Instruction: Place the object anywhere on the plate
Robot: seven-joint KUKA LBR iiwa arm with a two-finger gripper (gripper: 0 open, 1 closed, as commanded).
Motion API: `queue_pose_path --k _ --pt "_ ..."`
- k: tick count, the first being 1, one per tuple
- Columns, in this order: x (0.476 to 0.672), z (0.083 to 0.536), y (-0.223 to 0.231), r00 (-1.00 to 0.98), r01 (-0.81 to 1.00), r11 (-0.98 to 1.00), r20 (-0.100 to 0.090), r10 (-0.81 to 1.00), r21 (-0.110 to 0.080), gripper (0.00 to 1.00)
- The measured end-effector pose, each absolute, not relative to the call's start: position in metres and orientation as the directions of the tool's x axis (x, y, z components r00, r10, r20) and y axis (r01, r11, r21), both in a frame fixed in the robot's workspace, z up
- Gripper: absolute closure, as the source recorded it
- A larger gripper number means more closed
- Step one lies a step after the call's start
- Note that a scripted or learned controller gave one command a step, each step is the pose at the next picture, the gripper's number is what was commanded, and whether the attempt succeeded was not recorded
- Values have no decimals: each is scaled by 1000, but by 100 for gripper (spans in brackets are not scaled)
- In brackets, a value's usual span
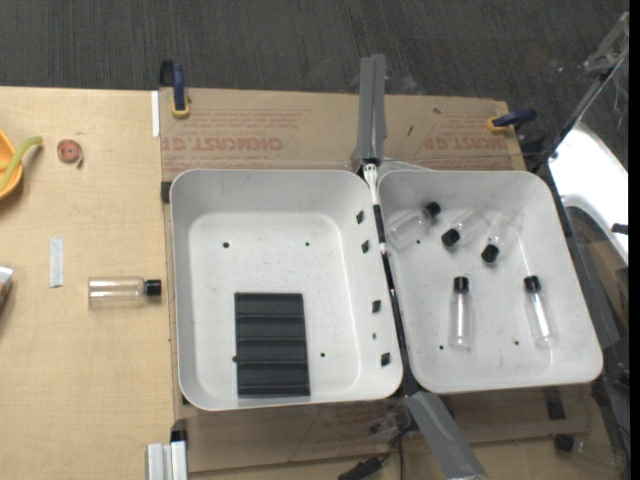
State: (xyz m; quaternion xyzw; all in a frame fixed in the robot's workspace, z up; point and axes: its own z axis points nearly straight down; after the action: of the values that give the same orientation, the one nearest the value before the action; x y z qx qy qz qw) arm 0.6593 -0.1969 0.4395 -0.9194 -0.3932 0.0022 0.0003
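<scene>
We judge the task at its start: five clear vials with black caps (459,310) lie loose in the right bin (575,368), none lifted, and the dark ribbed plate (270,344) sits near the left bin's (200,208) front wall. We cannot tell the end effector's state. Next we need a pick of one vial, preferably the two well apart from the clustered ones, then a carry over the divider between bins
</scene>
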Motion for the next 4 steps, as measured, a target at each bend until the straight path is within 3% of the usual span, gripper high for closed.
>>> queue_pose_path --k 1,2,3,4 --pt "647 440 -214 758 652 -758 -4 652 -3 0" --pt "653 439 -189 845 534 -845 -5 534 -3 0" --pt "635 439 -222 896 444 -896 -5 444 -3 0" --pt "651 440 -222 955 298 -955 -4 298 -1 0"
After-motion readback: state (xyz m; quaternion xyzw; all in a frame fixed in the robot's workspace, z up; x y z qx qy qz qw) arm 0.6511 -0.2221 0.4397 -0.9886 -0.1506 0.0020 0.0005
